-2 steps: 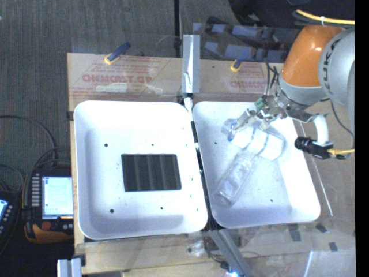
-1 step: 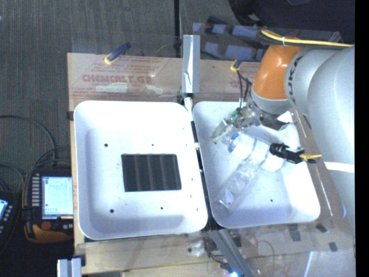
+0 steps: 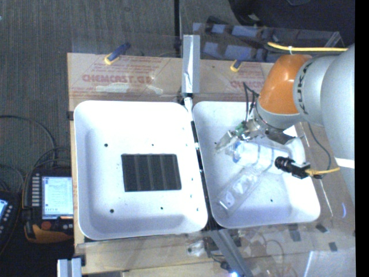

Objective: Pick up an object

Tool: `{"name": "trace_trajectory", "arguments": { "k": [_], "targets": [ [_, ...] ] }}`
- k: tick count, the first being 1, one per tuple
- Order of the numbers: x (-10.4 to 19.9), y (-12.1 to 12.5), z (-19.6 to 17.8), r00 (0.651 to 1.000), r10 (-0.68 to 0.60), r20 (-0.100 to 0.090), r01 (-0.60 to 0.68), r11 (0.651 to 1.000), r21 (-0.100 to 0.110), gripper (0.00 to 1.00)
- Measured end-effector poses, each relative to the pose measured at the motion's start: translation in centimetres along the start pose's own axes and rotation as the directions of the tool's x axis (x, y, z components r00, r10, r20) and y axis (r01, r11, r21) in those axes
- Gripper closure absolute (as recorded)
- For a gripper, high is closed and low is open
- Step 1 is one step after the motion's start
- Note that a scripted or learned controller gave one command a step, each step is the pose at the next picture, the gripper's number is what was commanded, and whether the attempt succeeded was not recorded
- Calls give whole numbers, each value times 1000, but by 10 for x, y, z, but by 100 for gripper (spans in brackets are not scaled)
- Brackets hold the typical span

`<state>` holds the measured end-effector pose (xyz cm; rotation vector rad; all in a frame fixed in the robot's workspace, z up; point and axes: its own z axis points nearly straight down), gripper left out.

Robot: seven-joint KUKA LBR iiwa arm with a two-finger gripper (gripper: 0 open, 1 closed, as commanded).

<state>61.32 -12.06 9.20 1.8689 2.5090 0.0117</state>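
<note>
Two white bins (image 3: 86,172) sit below you; the gripper (image 3: 245,133) is low at the right bin's (image 3: 305,206) twelve o'clock over clear plastic items (image 3: 242,186), its grasp unreadable, so nothing is lifted yet.

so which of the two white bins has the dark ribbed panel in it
The left bin, the one away from the arm. A dark ribbed panel lies flat in its middle; the right bin holds clear plastic items instead.

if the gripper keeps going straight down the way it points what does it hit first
Most likely the clear plastic object lying in the right bin, just under the gripper; depth is hard to judge from this slanted view.
</note>
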Motion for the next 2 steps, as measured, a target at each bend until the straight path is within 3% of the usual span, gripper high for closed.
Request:
{"name": "trace_trajectory", "arguments": {
  "k": [1,2],
  "targets": [
    [4,4,-12,1000,-3,-5,3,1000,-8,100],
    [4,4,-12,1000,-2,-5,2,1000,-8,0]
  ]
}}
